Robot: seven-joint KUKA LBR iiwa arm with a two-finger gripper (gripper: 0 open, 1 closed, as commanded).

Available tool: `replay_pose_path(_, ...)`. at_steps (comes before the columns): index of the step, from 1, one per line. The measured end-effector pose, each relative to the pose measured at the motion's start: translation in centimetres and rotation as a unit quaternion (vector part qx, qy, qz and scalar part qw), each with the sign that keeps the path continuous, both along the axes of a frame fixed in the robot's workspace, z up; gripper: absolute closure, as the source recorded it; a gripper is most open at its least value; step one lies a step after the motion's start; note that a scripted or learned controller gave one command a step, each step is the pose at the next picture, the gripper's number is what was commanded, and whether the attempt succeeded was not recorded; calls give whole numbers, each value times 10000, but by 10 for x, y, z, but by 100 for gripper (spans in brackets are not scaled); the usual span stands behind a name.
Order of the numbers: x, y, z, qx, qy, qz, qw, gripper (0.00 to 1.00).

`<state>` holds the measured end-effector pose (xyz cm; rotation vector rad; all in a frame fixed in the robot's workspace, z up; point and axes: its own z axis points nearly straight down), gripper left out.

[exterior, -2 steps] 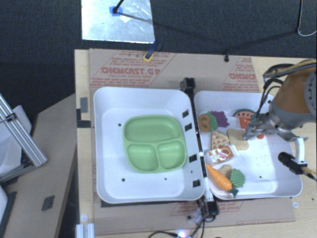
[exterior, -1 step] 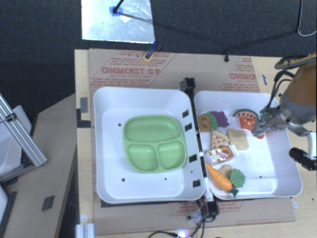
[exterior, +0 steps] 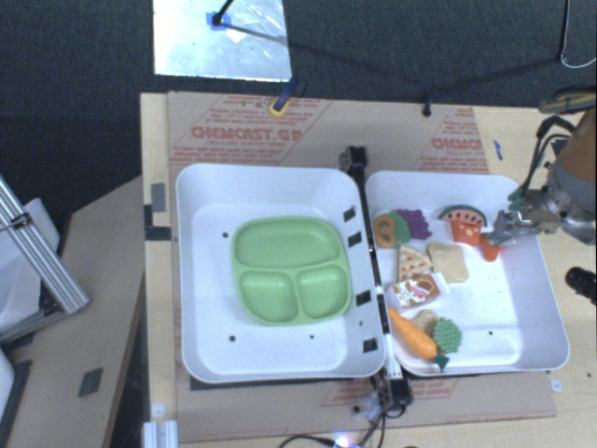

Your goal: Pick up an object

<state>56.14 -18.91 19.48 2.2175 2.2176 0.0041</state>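
Observation:
The right white bin holds several toy foods. A watermelon slice lies near its far edge with a small red piece beside it. Left of these are purple grapes and an orange pretzel. A pizza slice, a bread slice and a red-and-white packet fill the middle. At the near left corner lie a carrot and a green broccoli. My gripper reaches in over the bin's right edge, just right of the watermelon and above the red piece.
The left white bin holds a green divided plate. Black clips run along the seam between the bins. The grey arm with its orange band hangs over the right edge of the bench. A shiny sheet lies beyond the bench.

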Motion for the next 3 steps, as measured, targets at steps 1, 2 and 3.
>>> replay_pose_path(1, 1, 0, 31, 4, 7, 19, 10000, 100)
replay_pose_path(2, -6, 46, 22, 16, 26, 40, 10000, 100)
replay_pose_path(3, -10, 92, 19, 18, 29, 46, 10000, 100)
